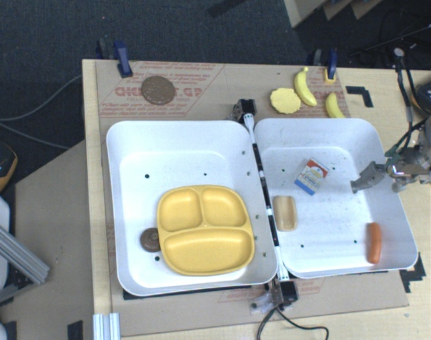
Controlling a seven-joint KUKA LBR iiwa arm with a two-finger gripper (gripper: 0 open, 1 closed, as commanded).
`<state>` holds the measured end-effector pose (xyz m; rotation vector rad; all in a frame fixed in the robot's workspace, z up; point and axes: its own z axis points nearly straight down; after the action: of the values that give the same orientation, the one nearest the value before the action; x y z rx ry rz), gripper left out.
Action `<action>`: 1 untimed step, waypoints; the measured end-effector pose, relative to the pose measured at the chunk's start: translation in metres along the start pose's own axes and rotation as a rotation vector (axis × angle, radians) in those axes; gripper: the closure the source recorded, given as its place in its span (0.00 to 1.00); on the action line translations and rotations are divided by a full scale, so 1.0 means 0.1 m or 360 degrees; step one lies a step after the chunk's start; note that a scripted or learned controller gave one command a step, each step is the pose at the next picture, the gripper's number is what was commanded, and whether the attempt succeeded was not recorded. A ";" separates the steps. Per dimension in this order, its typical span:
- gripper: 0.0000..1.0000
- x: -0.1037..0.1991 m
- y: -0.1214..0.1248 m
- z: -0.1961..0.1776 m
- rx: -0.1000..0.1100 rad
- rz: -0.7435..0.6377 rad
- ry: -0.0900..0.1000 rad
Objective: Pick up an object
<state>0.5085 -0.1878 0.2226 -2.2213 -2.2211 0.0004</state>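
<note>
The right bin (342,264) holds three things. A small blue, white and red box (311,176) lies near its middle, a tan bread-like piece (284,212) rests by its left wall, and an orange sausage (373,242) sits at its right side. My gripper (365,179) reaches in over the right bin's right rim, hanging above bare bin floor. It is to the right of the box and above the sausage in the view, and nothing is seen in it.
The left bin (130,154) holds a yellow divided plate (203,229) and a brown disc (151,240) beside it. On the bench behind the bins lie two bananas (305,87), a yellow wavy piece (285,100) and a brown round disc (158,89).
</note>
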 end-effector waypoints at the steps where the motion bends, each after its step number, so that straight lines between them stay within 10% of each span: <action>1: 0.00 0.60 0.42 1.44 0.0001 -0.0010 0.0003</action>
<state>0.5501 -0.1281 0.0784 -2.2133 -2.2266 -0.0013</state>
